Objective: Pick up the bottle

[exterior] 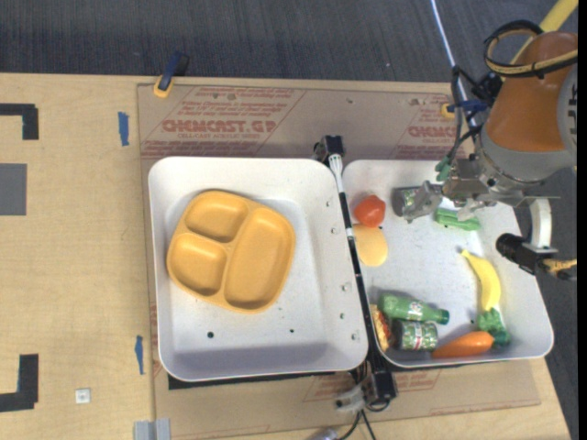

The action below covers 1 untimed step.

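A green bottle (414,310) lies on its side near the front of the right bin (527,287), its dark cap pointing right. Just in front of it lies a second green container (418,335) with a red and white label. My gripper (415,201) hangs over the back part of the right bin, well behind the bottle and right of a red tomato (371,211). Nothing shows in its grasp. The grey arm with its orange band (532,108) comes in from the upper right.
The right bin also holds a pale orange disc (371,245), a banana (485,280), a carrot (464,344) and a small green piece (459,219) under the wrist. A yellow divided plate (230,249) sits in the left bin (174,337).
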Each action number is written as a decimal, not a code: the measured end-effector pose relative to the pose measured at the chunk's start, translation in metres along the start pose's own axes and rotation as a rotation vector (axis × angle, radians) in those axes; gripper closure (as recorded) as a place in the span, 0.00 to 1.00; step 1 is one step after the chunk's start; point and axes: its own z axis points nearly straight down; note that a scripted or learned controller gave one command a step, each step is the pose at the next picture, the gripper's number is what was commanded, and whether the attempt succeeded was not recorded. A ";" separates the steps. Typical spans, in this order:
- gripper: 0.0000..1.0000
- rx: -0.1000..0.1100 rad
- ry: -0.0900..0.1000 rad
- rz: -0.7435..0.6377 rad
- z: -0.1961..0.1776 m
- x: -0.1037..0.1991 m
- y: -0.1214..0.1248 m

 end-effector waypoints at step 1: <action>0.00 -0.002 0.000 -0.071 -0.072 0.046 0.084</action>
